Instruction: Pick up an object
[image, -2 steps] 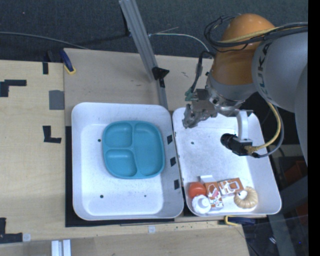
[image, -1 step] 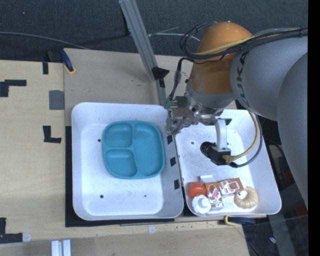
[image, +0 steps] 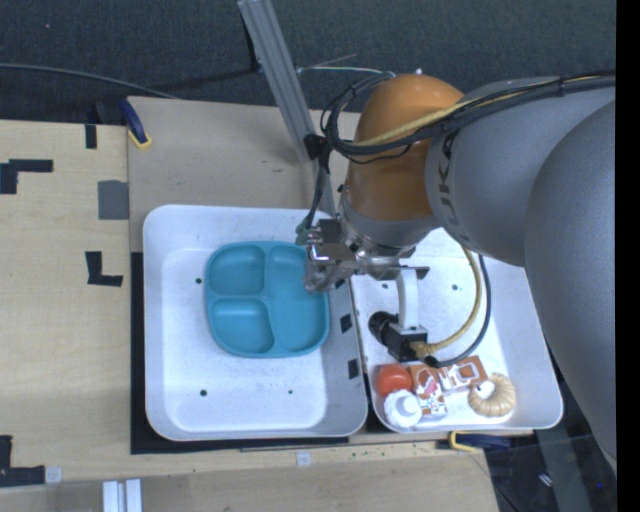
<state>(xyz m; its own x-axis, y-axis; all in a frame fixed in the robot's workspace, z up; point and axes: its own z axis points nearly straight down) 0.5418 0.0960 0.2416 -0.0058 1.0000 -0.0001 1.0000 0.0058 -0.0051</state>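
Observation:
A blue divided plate lies in the left white bin. My gripper hangs at the plate's upper right rim, close to the wall between the two bins. The grey arm with its orange band covers much of the right bin. At that bin's front edge lie a red-orange item, a white round-topped thing, a red and white packet and a beige ring.
The small things cluster at the right bin's front. The wooden bench stretches to the left of the bins, with black tape marks on it. A grey metal bar slants in from the top.

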